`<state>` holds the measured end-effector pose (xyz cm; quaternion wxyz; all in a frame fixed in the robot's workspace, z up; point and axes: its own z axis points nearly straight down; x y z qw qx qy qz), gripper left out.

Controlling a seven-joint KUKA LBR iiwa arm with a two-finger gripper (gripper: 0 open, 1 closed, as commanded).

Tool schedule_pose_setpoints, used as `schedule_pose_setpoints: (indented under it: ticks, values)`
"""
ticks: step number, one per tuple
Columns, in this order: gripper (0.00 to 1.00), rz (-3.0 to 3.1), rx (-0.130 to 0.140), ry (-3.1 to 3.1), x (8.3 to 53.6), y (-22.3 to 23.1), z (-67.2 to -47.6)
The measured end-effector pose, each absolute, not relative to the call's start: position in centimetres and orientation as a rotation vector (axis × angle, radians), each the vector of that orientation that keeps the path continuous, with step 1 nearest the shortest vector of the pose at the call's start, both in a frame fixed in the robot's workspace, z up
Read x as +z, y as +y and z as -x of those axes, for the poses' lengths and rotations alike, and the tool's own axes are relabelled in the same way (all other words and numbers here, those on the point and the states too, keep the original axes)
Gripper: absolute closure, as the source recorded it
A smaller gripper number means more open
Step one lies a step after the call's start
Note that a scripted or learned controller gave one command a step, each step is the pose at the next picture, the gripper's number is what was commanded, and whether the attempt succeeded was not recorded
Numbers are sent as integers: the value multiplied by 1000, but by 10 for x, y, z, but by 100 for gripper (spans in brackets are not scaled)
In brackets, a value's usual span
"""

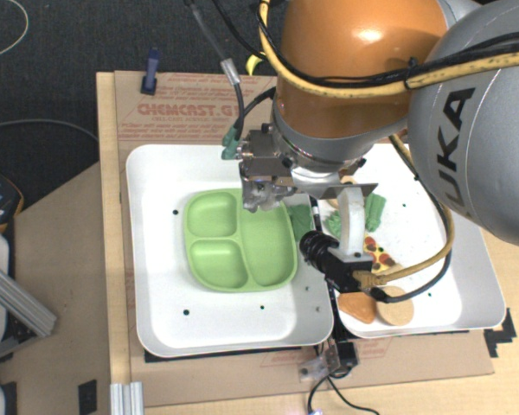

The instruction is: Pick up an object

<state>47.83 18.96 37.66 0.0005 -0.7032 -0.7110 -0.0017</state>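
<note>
From the overhead camera, the arm reaches in from the right and hangs low over the seam between the two white bins, its orange band taking up much of the upper frame. The pincer points down at the upper right rim of a green divided tray, which lies flat in the left bin with its three compartments facing up. How wide the pincer stands, and whether it has hold of anything, I cannot tell: the wrist body and cabling cover its tips from this angle.

The tray sits toward the right side of its bin, close to the shared wall, so the arm probably only needs a short reach to its edge; the raised rim looks like the most graspable part of a shallow, wide thing.

The right bin holds smaller pieces, mostly hidden under the arm: a green item, an orange-tan rounded piece beside a paler tan disc at the near corner. Both bins rest on a brown board laid over the surface, likely to keep them level.
</note>
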Motion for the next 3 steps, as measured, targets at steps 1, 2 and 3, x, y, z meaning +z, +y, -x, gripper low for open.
schedule_pose_setpoints:
  ticks: [1, 2, 3]
  values:
    - [100, 2226, 16, -2211, 303, 127, -478]
    - [100, 2207, 5, -2229, 273, 231, -477]
    - [100, 2224, -33, -2229, 544, 221, -481]
